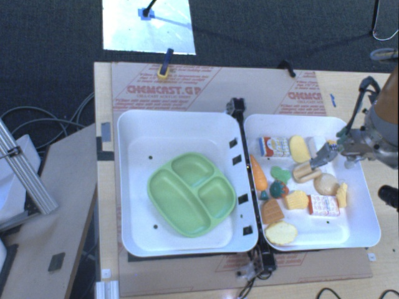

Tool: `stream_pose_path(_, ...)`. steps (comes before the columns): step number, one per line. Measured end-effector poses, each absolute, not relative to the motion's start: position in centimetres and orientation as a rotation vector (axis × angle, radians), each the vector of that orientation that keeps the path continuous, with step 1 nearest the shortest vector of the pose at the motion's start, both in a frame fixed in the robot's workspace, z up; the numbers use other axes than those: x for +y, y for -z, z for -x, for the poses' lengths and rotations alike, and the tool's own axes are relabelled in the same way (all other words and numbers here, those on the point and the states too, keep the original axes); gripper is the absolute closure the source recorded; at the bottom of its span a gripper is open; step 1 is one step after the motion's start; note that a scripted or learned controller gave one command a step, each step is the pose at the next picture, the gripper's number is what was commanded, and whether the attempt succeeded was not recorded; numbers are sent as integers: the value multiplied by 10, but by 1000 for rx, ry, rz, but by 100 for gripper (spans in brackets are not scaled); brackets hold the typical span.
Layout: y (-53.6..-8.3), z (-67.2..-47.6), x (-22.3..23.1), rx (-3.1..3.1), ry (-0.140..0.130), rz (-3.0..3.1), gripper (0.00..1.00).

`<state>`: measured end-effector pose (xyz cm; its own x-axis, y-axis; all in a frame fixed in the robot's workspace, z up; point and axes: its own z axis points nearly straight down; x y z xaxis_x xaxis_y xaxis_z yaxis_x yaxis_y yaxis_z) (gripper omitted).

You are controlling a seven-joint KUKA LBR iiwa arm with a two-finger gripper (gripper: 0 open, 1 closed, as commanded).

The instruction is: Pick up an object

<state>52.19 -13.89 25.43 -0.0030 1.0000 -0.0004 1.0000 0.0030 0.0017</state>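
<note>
One green tray (190, 195), two bins (134, 167), two cartons (324, 205)

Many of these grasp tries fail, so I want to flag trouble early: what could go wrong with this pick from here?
1. The gripper hangs over a tight cluster; the tan piece and round beige piece lie close together, so it may nudge both.
2. The milk carton and corn lie nearby and might get shoved.
</note>
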Motion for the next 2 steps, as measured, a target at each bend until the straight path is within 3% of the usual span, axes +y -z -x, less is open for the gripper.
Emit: stream_pose_path(2,-131,-517,-138,2225,2,-2222,0)
